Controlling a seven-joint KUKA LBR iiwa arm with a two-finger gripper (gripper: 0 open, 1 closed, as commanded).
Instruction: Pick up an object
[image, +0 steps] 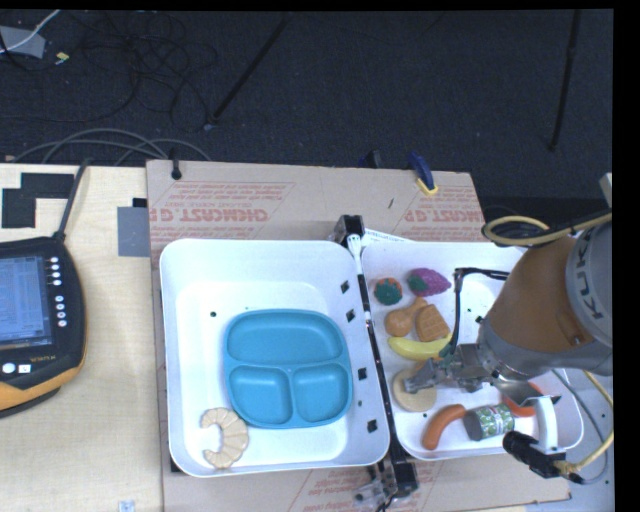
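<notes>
Yellow banana (420, 347) in the right bin (570, 440) lies just above the pincer (425, 378), its long axis running left-right; a pale round piece (410, 394) sits directly beneath. I cannot tell the pincer's spread.

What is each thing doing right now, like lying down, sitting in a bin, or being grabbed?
Blue tray: flat in the left bin.
Croissant: lying in the left bin, beside the tray.
Banana: lying in the right bin.
Purple toy: resting at the far end of the right bin.
Sausage: lying near the front wall.
Gripper: low over the right bin, near the banana.
</notes>
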